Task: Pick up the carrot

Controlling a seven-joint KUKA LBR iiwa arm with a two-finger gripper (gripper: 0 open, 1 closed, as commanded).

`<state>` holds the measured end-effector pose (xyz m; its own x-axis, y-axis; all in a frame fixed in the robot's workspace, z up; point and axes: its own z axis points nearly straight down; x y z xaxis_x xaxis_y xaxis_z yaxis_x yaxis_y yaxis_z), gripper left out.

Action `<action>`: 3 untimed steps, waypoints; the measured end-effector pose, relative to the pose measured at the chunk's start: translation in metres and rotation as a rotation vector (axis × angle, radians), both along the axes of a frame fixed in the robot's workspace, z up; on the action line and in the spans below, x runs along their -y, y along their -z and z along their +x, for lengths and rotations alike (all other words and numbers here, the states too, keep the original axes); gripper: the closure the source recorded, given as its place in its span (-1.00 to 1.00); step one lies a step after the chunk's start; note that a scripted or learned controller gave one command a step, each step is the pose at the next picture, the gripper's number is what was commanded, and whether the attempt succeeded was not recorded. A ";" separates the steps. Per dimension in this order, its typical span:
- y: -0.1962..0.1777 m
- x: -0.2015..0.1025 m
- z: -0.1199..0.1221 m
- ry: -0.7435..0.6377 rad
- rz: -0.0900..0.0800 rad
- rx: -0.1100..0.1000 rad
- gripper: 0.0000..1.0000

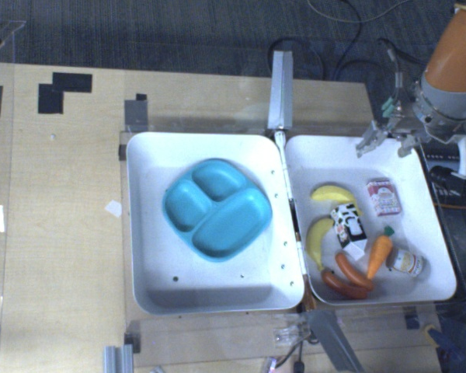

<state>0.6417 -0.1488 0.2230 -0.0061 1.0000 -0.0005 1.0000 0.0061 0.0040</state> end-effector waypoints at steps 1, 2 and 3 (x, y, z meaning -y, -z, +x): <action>0.094 0.005 -0.069 -0.216 -0.003 0.010 -1.00; 0.109 0.002 -0.095 -0.008 -0.003 0.044 -1.00; 0.113 0.010 -0.048 -0.067 -0.009 0.047 -1.00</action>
